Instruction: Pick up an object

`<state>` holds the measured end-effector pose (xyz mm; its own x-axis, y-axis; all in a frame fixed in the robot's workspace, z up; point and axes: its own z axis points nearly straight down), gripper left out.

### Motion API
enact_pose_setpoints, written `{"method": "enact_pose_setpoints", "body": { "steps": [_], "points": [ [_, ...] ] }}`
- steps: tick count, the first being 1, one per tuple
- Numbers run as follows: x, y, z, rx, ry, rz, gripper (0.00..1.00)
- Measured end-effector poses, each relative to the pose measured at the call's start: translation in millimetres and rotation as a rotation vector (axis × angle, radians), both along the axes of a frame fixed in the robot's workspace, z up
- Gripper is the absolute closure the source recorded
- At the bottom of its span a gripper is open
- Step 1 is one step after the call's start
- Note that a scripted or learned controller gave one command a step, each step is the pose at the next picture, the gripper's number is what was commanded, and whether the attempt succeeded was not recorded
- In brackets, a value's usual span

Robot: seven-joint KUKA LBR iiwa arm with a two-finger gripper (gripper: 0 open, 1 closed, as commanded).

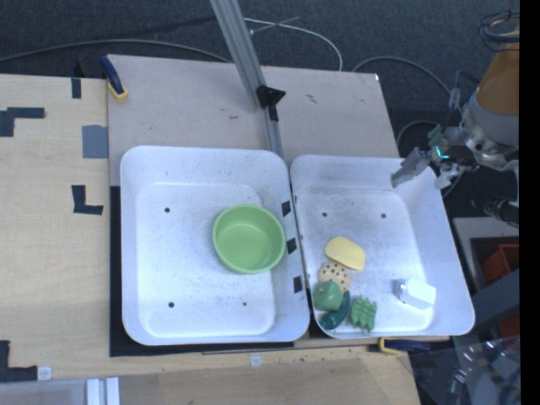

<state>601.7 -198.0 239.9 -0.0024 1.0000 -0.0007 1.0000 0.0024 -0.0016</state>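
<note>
Your two white bins sit side by side: the left bin (pixel 152 226) holds a green bowl (pixel 248 239); the right bin (pixel 439 251) holds a yellow piece (pixel 345 253), green toys (pixel 337 302) and a small white block (pixel 415 293). No lettering is legible. Your gripper (pixel 419 167) hangs over the right bin's far corner, fingers seemingly spread, pinching nothing.
</note>
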Motion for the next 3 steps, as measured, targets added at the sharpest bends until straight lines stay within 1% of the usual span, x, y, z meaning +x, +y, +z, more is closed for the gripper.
{"method": "enact_pose_setpoints", "body": {
  "steps": [1,3],
  "points": [
    [-2.7,2.2,-64.7,0.001,0.006,-0.001,0.0],
    [-2.3,6.1,-153.0,-0.001,-0.001,0.0,0.0]
  ]
}}
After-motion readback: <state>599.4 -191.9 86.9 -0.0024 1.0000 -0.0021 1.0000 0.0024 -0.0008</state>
